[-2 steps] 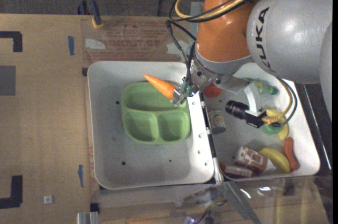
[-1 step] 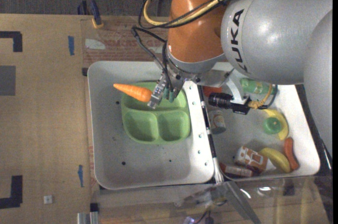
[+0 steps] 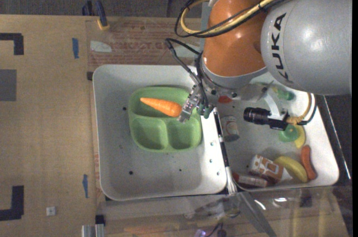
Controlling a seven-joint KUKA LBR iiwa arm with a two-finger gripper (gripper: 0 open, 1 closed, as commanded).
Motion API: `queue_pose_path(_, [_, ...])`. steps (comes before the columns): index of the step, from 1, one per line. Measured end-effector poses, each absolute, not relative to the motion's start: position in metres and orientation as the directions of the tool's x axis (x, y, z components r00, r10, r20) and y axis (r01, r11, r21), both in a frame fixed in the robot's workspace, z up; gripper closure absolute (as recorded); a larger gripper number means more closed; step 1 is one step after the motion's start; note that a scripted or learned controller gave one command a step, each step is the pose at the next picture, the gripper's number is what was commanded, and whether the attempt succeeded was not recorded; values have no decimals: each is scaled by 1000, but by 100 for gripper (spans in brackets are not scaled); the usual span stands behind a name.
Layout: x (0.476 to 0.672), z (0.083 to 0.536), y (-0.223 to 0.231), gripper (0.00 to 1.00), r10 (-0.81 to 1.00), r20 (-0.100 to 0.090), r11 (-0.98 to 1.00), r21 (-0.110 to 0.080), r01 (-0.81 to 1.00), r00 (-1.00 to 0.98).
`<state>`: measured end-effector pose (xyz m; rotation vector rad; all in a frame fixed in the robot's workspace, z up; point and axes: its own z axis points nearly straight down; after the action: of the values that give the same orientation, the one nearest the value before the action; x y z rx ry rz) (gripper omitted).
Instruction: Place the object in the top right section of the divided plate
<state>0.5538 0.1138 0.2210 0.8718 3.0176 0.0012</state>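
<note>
The carrot (image 3: 160, 106) lies in the long upper section of the green divided plate (image 3: 165, 118), its thick end toward the right of the frame and its point toward the left, tilted slightly down to the right. My claw (image 3: 190, 108) sits at that thick end, touching or nearly touching it; I cannot tell whether my fingers are spread or pressed on the carrot (they are small and partly lost against the plate's rim). The plate has three sections that I can count: the long one along the top and two smaller ones below it, both bare.

My arm (image 3: 291, 34) comes in from the upper right of the frame, the orange band (image 3: 235, 34) bulging over the seam between the two bins, the wrist angled down and left toward the plate.

The plate rests in the left bin (image 3: 112, 169), a little above and right of that bin's middle, with open white floor to its left and below it. Its right edge is close to the bin wall beside the seam.

The right bin (image 3: 327, 171) holds a scatter of things at the lower right of the frame: one banana (image 3: 293, 167), a small brown carton (image 3: 265, 166), an orange-red piece (image 3: 308, 162) beside the banana, and a small can (image 3: 229, 128) near the seam. A few more items lie half hidden under my arm. The wooden bench (image 3: 45, 118) stretches away to the left.
</note>
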Motion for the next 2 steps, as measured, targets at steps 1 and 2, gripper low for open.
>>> queue_pose_path(1, [479,199,29,100,744,0,668,0,744,-668])
queue_pose_path(2, [480,184,-74,100,806,1,591,0,806,-591])
